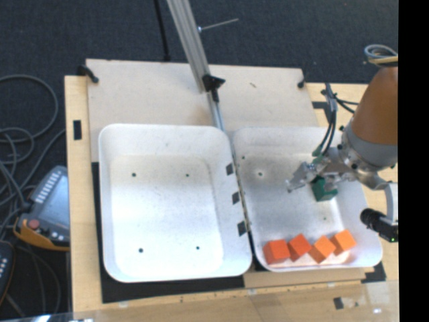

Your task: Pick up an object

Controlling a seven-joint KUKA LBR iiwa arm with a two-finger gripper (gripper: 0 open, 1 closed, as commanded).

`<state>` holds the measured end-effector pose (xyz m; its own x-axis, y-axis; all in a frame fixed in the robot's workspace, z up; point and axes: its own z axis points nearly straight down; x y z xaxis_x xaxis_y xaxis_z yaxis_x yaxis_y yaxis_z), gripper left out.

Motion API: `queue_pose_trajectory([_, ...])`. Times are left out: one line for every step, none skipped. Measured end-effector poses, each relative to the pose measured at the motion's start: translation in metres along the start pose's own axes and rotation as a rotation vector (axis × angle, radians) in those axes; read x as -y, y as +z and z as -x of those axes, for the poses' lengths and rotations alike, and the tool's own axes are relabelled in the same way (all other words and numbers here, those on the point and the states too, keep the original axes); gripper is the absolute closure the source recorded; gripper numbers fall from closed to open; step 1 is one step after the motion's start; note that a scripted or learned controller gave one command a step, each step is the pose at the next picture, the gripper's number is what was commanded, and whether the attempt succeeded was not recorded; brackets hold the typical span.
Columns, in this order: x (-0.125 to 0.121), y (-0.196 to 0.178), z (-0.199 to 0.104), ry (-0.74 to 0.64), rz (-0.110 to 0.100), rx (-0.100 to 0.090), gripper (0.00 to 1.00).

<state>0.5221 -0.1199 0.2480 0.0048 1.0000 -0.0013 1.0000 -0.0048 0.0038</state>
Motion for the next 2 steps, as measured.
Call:
queue_pose_trajectory([-0.034, 0.127, 0.053, -0.003, -0.008, 0.000, 0.00])
queue_pose_trajectory([-0.101, 0.149, 0.054, -0.009, 0.001, 0.001, 0.00])
